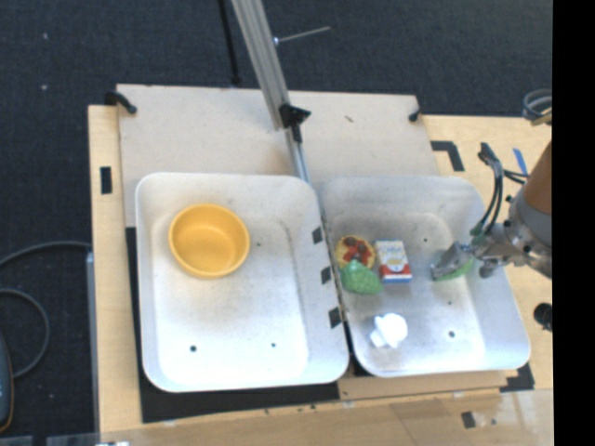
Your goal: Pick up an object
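Pincer low over right bin, grip state can't tell. Green obj, small carton & white lump lie w/in it; yellow bowl in left bin.

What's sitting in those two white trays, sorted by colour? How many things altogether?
Yellow: 1, bowl
Green: 1, soft lump
Red and yellow: 1, round item
White and red: 1, small carton
White: 1, small lump
Total: 5

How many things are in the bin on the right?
4: a red and yellow item, a green item below it, a small box beside them, and a white item nearer the front.
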`<state>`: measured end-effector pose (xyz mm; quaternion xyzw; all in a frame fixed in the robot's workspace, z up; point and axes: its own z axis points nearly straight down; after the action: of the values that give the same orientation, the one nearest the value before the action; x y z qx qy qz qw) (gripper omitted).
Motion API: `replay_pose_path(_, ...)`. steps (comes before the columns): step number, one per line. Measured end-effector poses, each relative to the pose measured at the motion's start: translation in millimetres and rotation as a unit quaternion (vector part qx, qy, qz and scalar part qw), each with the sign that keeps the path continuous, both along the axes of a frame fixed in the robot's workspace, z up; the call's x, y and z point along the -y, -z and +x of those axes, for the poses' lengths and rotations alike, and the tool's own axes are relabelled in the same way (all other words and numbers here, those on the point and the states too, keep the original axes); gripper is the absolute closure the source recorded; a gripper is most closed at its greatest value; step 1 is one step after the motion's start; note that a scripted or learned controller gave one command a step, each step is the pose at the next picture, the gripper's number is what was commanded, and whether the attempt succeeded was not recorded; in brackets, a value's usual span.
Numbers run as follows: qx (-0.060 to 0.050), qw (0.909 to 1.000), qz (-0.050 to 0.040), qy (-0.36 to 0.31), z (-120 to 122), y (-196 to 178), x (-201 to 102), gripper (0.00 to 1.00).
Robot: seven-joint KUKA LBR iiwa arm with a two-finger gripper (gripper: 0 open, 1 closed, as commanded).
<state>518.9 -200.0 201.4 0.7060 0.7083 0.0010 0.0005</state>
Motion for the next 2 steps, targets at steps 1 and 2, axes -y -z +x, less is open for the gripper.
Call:
replay_pose_path(1,0.0,1.0,0.0001,0.0,0,0,0,0.0)
replay_pose_path(2,-0.002,1.0,-0.0012,0.002,-1,42,4,0.0)
